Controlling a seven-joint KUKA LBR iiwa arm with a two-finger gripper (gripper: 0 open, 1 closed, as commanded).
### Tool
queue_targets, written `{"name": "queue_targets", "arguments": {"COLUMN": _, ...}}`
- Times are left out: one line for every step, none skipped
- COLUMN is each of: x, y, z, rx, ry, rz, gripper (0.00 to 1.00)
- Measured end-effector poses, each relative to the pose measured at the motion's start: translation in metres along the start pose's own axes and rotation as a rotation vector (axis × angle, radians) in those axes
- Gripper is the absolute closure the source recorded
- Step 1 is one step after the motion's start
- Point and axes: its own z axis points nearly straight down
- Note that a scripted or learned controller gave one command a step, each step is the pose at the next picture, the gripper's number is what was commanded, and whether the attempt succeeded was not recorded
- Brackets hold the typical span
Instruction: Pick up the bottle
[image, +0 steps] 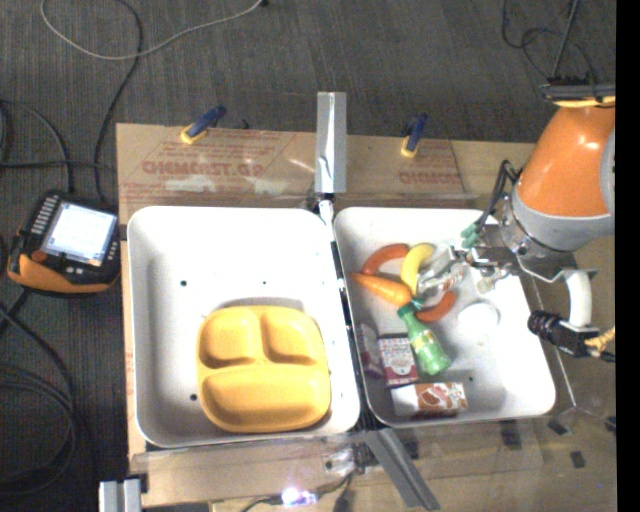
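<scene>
A green bottle (426, 345) lies in the right bin (520, 380), its cap pointing up-left toward a carrot. My gripper (438, 276) hangs over the middle of this bin, just above and to the right of the bottle's cap, over a banana (414, 262) and a red sausage (440, 305). Nothing is visibly held in it. The arm's orange band (570, 165) is at the upper right.
An orange carrot (382, 288) lies left of the gripper, with a second red sausage (384, 256) behind it. Two small cartons (397, 360) (434, 398) lie by the bottle near the front wall. A yellow divided tray (264, 366) sits in the left bin (160, 300).
</scene>
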Motion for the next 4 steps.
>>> {"name": "queue_targets", "arguments": {"x": 0.007, "y": -0.025, "z": 0.138, "rx": -0.013, "ry": -0.002, "rz": -0.280, "gripper": 0.00}}
{"name": "queue_targets", "arguments": {"x": 0.008, "y": -0.030, "z": 0.136, "rx": 0.003, "ry": 0.003, "rz": -0.280, "gripper": 1.00}}
{"name": "queue_targets", "arguments": {"x": -0.055, "y": -0.011, "z": 0.146, "rx": -0.022, "ry": -0.007, "rz": -0.419, "gripper": 1.00}}
{"name": "queue_targets", "arguments": {"x": -0.102, "y": -0.020, "z": 0.146, "rx": -0.025, "ry": -0.002, "rz": -0.105, "gripper": 1.00}}
